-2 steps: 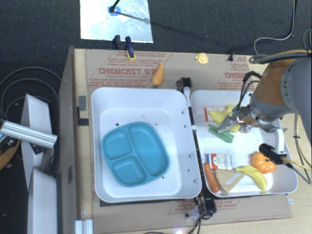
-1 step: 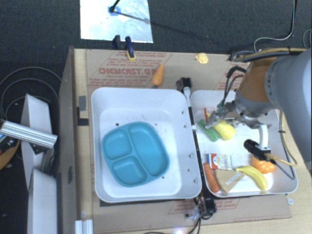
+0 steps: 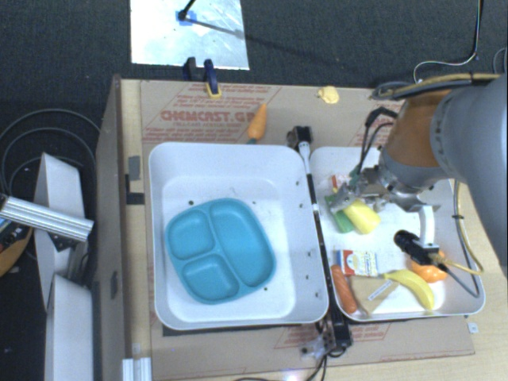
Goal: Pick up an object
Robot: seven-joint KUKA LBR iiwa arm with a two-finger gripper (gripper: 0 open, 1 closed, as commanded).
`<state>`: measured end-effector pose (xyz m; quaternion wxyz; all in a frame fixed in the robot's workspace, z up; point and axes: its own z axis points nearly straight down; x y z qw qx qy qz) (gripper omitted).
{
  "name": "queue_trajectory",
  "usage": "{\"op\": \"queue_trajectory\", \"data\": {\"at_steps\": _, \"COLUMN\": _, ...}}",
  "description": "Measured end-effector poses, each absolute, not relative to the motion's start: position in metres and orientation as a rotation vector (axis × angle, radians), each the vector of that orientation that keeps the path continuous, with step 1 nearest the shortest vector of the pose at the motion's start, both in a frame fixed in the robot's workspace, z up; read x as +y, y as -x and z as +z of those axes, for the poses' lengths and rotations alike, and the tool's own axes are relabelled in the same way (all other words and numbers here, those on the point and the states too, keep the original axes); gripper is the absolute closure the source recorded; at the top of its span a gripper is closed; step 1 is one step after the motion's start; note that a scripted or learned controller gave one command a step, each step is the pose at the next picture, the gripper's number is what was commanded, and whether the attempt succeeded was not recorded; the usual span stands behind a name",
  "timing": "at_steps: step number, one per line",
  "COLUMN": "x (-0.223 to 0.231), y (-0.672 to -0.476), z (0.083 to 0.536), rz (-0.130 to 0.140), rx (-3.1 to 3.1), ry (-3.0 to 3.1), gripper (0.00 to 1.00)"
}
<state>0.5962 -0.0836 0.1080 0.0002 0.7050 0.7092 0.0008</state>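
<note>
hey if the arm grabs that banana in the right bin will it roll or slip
The banana is curved, so it probably rocks rather than rolls. Its skin looks smooth and glossy, likely plastic, so it may slip. It seems light for its size.

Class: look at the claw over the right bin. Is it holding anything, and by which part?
Cannot be told. The claw sits right at the yellow object, but no grip shows.

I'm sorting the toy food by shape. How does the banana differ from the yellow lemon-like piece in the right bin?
The banana is long, thin and curved; the yellow lemon-like piece is short and rounded. The banana lies near the front edge of the right bin, apart from the gripper; the lemon-like piece lies just below the gripper, beside a green piece. Both are yellow and rest on the bin floor.
</note>
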Motion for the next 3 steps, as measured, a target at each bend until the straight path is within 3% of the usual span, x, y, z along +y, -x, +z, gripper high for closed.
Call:
{"op": "queue_trajectory", "data": {"at_steps": 1, "x": -0.103, "y": -0.568, "z": 0.083, "rz": -0.002, "rx": 2.221, "ry": -2.223, "gripper": 0.00}}
{"op": "queue_trajectory", "data": {"at_steps": 2, "x": -0.102, "y": -0.570, "z": 0.095, "rz": 0.004, "rx": 2.223, "ry": -2.217, "gripper": 1.00}}
{"op": "queue_trajectory", "data": {"at_steps": 3, "x": -0.055, "y": -0.514, "z": 0.188, "rz": 0.003, "rx": 2.229, "ry": -2.215, "gripper": 1.00}}
